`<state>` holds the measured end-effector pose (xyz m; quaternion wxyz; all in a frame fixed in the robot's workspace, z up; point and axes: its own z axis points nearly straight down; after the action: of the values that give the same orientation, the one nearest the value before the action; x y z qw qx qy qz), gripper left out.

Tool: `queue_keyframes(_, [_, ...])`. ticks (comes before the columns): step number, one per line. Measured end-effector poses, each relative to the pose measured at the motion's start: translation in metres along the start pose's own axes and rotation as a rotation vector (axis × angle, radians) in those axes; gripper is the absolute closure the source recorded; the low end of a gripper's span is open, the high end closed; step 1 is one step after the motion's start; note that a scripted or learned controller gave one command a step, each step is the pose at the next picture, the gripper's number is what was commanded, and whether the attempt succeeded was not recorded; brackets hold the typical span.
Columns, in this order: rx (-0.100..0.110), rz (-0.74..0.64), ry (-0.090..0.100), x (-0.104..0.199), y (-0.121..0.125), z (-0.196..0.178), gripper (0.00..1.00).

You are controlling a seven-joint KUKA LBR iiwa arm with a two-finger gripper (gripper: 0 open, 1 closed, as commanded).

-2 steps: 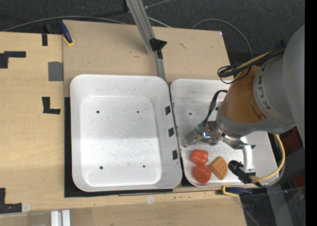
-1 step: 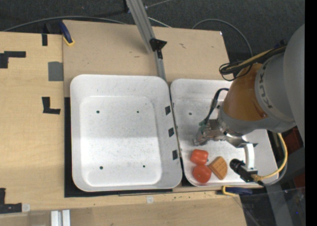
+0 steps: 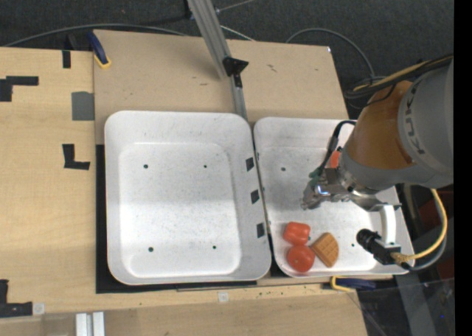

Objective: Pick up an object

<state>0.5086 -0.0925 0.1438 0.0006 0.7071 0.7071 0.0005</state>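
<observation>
The right bin (image 3: 284, 139) holds three small things near its front edge: a red-orange pepper-like piece (image 3: 296, 233), a round red piece (image 3: 300, 258) just below it, and a tan, bread-coloured piece (image 3: 326, 248) to their right. My gripper (image 3: 316, 196) hangs over the middle of this bin, a little above and to the right of the red-orange piece, apart from all three. Nothing shows between its tips. The grey arm with its orange band (image 3: 380, 132) covers the bin's right side.
The left bin (image 3: 122, 132) lies beside the right one, its floor speckled. A slanted metal rod (image 3: 210, 25) comes down from the top to a black clamp at the bins' back edge. Cables run along the bench's right side.
</observation>
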Motion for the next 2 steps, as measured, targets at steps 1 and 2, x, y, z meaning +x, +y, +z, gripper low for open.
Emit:
queue_keyframes(1, [-0.003, -0.002, 0.000, 0.006, 0.001, -0.061, 1.00])
queue_keyframes(2, [-0.002, -0.001, -0.001, 0.002, 0.001, -0.104, 1.00])
